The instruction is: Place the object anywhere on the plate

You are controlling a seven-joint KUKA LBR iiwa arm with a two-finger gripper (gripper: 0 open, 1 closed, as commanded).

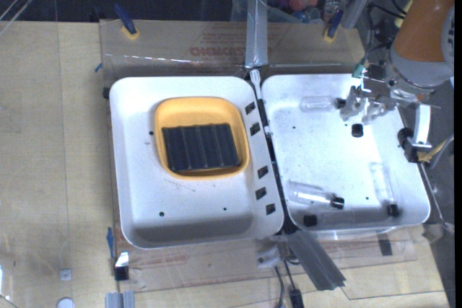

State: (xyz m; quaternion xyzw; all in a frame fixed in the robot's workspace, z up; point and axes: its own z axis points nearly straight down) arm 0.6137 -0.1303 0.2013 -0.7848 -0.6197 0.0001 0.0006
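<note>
Two shallow white bins sit before you: the left bin (130,177) holds a square yellow plate (199,112) under a dark ribbed slab (201,147); lower in the right bin (411,187) lies a clear plastic tube (314,195). At upper right, you cannot tell the gripper's (359,106) state.

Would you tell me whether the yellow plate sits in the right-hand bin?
No, the yellow plate lies in the left bin, while the gripper is over the right bin.

The arm (426,18) is cut off by the right edge.
</note>
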